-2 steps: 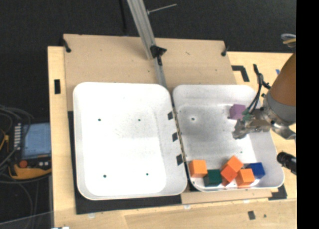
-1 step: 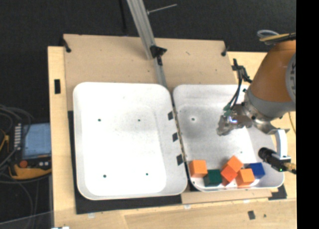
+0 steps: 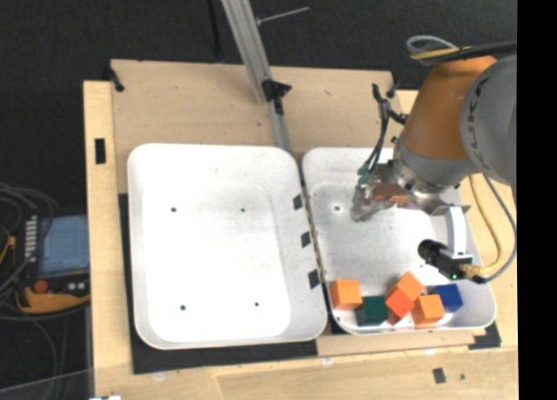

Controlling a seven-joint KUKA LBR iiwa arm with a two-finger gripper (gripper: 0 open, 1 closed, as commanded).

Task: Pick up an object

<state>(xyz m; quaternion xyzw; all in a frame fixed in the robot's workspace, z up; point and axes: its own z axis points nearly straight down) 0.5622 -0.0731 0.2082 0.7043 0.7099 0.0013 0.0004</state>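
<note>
below and right of the gripper (image 3: 364,205), along the right bin's (image 3: 348,172) near wall, lie five blocks: three orange (image 3: 346,292) (image 3: 403,294) (image 3: 428,309), one green (image 3: 373,310), one blue (image 3: 450,296). whether the tool holds anything i cannot tell. left of it sits another white bin (image 3: 218,242) on a wooden bench (image 3: 174,94), dark floor around.

The bulky grey robot arm (image 3: 496,120) wears a broad orange band (image 3: 439,116) above its wrist, with thin dark cables (image 3: 381,133) running alongside and a small metallic two-finger gripper (image 3: 364,207) below.
</note>
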